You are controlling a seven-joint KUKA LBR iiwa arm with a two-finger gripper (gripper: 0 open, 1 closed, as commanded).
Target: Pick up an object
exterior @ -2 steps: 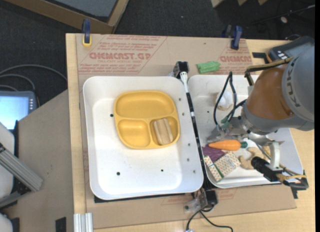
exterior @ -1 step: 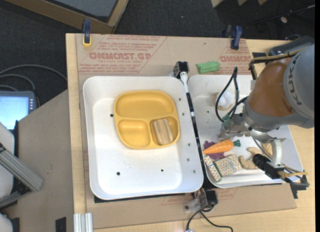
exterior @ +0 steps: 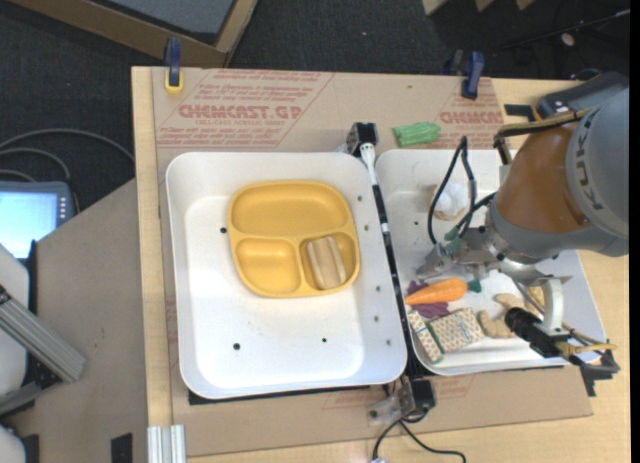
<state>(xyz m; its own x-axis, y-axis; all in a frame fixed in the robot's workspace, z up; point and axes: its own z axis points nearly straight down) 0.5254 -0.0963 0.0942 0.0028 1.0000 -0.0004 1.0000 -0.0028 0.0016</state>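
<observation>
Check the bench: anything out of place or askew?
One stray: a green object lies on the board behind the right bin, outside both bins. The yellow tray sits slightly skewed in the left bin, a tan block in its lower right compartment. No spills or damage seen.

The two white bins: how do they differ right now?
The left bin holds a yellow divided plate with one tan block in a small compartment; the right bin holds a jumble of small things, among them a carrot and a patterned packet. The arm hangs over the right bin, not the left one. Much of the left bin's floor is bare; the right bin's is mostly covered. Both are shallow, white, side by side.
</observation>
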